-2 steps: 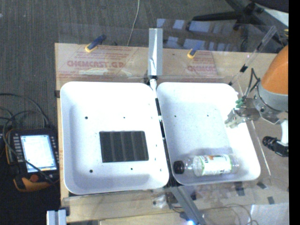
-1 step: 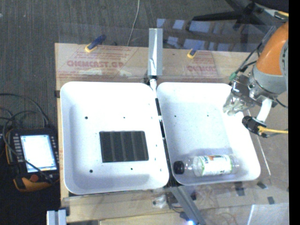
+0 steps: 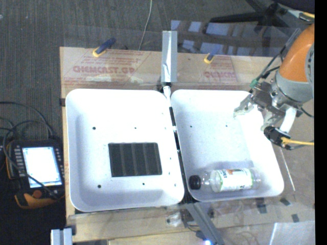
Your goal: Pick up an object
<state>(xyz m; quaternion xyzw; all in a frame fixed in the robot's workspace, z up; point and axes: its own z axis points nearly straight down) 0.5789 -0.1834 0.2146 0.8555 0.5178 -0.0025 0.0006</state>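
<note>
The plastic bottle (image 3: 228, 179) was found lying on its side along the near wall of the right bin (image 3: 204, 131), dark cap pointing toward the divider, and no grasp had been made. The claw (image 3: 245, 107) was observed over the bin's far right corner, well apart from the bottle, nothing held; its opening could not be determined. Approach, grip and lift were judged outstanding.

Grey carpet floor (image 3: 76, 14), brown bench board (image 3: 117, 68), black chair base (image 3: 255, 9) top right, handheld screen pendant (image 3: 36, 170) left with cables.
</note>
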